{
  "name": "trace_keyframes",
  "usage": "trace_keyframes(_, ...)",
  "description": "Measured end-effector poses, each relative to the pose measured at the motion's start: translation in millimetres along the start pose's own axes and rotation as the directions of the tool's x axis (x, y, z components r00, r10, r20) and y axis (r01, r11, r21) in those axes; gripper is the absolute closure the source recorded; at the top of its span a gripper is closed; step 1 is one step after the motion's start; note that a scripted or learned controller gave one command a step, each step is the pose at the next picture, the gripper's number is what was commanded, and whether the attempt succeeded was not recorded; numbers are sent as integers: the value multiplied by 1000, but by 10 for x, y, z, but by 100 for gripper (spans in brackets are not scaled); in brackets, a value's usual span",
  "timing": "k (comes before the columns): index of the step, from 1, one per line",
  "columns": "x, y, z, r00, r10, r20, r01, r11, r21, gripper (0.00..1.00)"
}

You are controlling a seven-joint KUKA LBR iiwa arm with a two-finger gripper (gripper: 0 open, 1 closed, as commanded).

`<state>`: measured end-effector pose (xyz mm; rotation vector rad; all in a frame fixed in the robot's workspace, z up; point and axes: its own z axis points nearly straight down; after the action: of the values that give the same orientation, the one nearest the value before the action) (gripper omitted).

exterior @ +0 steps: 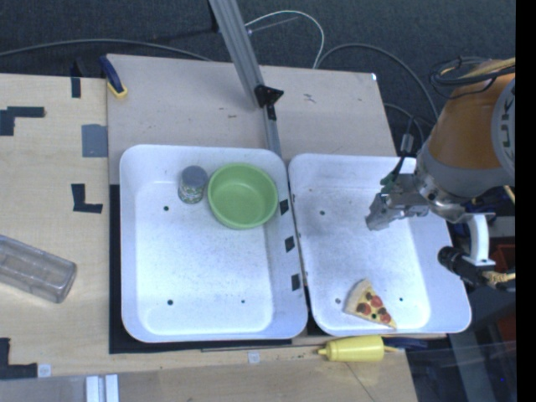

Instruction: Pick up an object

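The hand [378, 218] hangs over the middle of the right bin [335, 174], reaching in from the right on the grey arm with its orange band [473, 124], and whether it is released or clenched I cannot tell. The pizza slice [368, 302] lies flat near the right bin's front edge, well apart from the hand, its tip pointing up and left and its crust toward the lower right. It is a tan wedge with red rounds on top.
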<state>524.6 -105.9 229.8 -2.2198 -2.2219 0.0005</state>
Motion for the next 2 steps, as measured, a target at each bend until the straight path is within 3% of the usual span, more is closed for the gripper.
trace_keyframes(2, 1014, -97, -3, 1000, -6, -2, 6, 1000, 1, 100)
